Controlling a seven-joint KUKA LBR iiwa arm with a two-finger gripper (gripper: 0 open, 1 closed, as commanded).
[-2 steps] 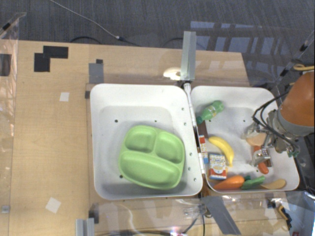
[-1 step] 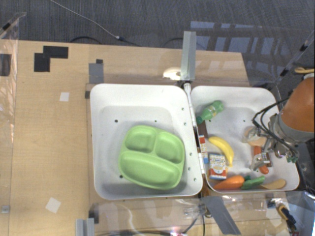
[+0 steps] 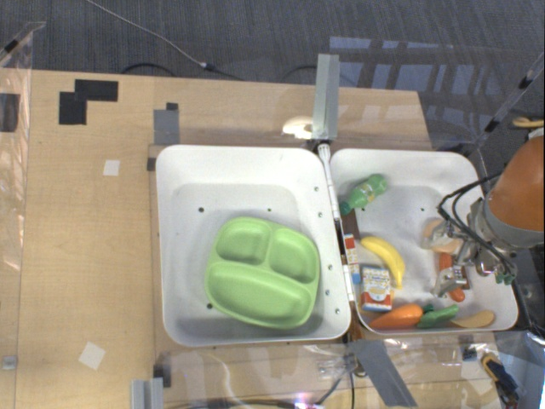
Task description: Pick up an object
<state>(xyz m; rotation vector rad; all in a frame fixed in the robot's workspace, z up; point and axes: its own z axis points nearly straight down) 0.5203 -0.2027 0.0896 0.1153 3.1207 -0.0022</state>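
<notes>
Working low in the right bin (image 3: 400,164) with the gripper (image 3: 454,273), near the right wall; open or closed, cannot tell, too much cable and wrist clutter on top. No object visibly held. Likeliest target: small red piece (image 3: 457,295) just near-side of the gripper, exact type too small to tell. More candidates crowded along the near wall: tan flat piece (image 3: 475,319), green vegetable (image 3: 438,315) touching the carrot (image 3: 396,316), then the small carton (image 3: 375,286) and banana (image 3: 385,260) further left; green bottle (image 3: 364,192) well apart at the far left corner. Main risk: closing on nothing, or on just an edge of the red piece, since small, low and probably slippery, so likely to pop out on lift. Second risk: coming down off-centre and shoving the red piece against the near wall or under the tan piece, out of reach. Also possible: catching two items together in that crowded near-right corner, then dropping one. Also tight against the right wall, so could scrape the bin and drag it. Left bin (image 3: 170,228) with green divided plate (image 3: 262,271) well clear, no risk there.
</notes>
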